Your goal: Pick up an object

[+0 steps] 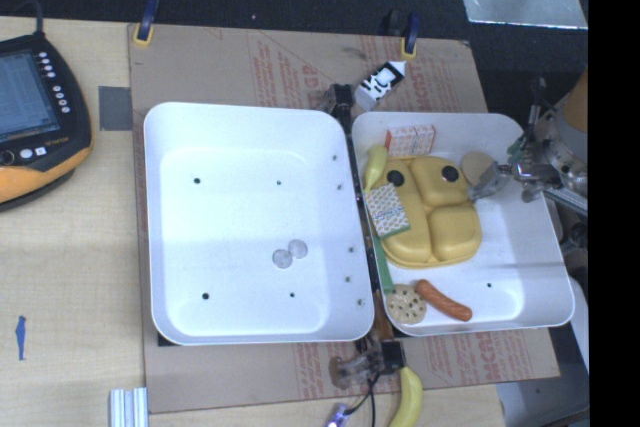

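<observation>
The right bin [530, 265] holds a large yellow moulded toy [435, 210] with two black dots near its top. Around it lie a small pink-and-white box [410, 139], a slim yellow-green piece [374, 167], a patterned card [386, 209], a round cookie [403, 303] and an orange sausage [443, 300]. A tan round thing [477, 163] rests at the toy's upper right. My gripper [487, 183] reaches in from the right and hovers low at the toy's right edge, just below the tan thing. Nothing shows between its fingers.
The left bin [180, 145] holds two small grey discs [290, 255]. A tablet controller [35, 115] lies on the bench at far left. A black-and-white tag [380, 82] sits behind the bins, and a banana [405, 397] lies in front of them.
</observation>
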{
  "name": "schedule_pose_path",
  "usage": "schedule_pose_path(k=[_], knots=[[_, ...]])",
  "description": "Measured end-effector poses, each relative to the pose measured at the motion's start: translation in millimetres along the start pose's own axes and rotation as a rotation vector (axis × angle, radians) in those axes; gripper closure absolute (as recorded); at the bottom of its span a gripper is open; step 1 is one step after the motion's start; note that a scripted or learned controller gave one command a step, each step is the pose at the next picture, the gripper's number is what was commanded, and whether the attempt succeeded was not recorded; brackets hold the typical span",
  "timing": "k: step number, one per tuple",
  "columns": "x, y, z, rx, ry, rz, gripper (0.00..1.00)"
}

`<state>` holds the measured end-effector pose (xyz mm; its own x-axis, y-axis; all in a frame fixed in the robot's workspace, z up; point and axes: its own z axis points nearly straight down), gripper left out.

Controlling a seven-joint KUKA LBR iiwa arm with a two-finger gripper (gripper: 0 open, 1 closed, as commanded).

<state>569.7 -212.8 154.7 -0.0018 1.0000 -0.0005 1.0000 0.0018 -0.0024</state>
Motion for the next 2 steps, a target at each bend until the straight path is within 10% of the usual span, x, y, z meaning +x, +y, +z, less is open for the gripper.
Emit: schedule_pose_path(k=[1, 2], knots=[[31, 41, 56, -0.007, -0.003, -0.004, 0.0], [45, -6, 62, 0.0, -0.001, -0.003, 0.0]])
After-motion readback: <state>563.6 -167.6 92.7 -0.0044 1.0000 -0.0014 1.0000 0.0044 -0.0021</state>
